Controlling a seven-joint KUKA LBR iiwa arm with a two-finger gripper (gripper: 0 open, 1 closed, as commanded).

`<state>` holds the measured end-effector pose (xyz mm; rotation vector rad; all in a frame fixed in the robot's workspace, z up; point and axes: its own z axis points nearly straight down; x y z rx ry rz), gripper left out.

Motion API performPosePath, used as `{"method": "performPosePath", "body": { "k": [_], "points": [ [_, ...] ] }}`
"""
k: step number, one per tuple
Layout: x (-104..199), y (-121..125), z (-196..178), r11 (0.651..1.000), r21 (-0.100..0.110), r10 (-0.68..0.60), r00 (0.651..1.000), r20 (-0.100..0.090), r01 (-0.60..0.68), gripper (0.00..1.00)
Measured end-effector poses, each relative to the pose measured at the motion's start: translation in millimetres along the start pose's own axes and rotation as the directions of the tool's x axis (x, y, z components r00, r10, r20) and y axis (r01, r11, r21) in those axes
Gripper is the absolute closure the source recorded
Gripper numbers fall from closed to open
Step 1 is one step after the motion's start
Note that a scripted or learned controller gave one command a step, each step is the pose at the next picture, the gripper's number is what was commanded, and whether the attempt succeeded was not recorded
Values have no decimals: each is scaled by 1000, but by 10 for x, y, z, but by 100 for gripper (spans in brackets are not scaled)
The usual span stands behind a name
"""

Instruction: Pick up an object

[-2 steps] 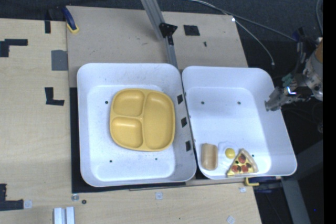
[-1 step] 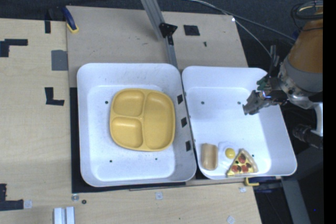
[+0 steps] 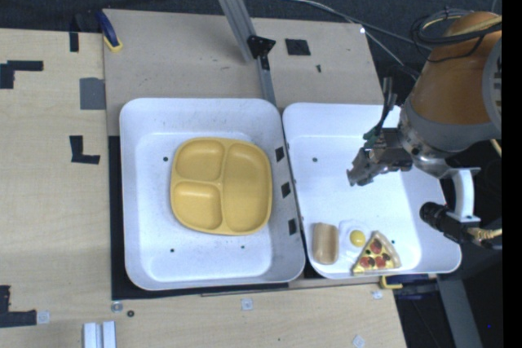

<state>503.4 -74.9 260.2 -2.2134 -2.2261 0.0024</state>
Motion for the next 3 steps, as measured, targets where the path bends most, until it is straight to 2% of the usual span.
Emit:
{"method": "performPosePath", "body": {
  "k": [3],
  "points": [
    [1541, 151, 402, 1000, 1, -1, 1000, 0, 1, 100]
  ]
}}
